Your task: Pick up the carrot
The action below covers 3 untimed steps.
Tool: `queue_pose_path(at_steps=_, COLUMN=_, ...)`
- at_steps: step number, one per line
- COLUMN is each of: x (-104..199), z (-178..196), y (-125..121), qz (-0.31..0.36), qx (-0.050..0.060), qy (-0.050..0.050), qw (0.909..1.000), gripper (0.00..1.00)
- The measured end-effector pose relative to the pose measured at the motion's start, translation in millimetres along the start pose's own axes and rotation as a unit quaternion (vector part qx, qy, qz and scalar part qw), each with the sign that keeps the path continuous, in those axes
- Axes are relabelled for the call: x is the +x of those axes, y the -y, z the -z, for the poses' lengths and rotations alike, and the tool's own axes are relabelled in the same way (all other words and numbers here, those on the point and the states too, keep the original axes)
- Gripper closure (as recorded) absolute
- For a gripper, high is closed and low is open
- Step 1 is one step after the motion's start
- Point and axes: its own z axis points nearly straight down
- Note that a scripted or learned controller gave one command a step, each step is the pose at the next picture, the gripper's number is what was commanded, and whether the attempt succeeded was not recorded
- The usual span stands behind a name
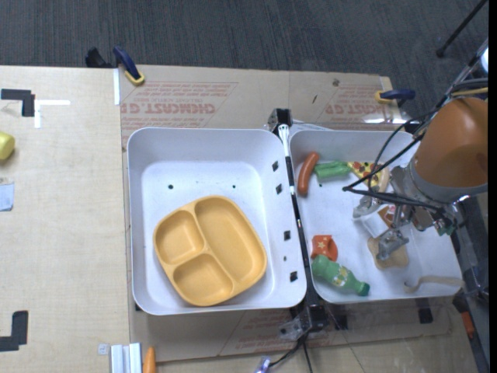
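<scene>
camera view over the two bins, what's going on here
A grey KUKA arm with an orange band reaches in from the right over the right white bin, its gripper low among the items there. The slim orange carrot it is meant to pick up lies untouched at that bin's upper left, beside a green toy. A green bottle and a small red-orange piece lie nearer the front. The left white bin holds a yellow three-section plate.

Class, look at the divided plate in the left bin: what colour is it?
The divided plate is yellow-orange, seen clearly in the camera view.
</scene>
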Motion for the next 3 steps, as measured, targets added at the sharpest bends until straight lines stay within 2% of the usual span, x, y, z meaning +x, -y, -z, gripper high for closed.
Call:
queue_pose_path(at_steps=1, x=46, z=-1, y=-32, qz=0.088, qx=-0.002, qy=-0.002, qw=0.9961, gripper=0.0)
queue_pose_path(at_steps=2, x=-2, z=0, y=9, qz=0.059, qx=-0.001, qy=0.0, qw=0.9983, gripper=0.0)
queue_pose_path(at_steps=3, x=-42, z=1, y=55, qz=0.161, qx=0.0, qy=0.002, qw=0.987, gripper=0.0)
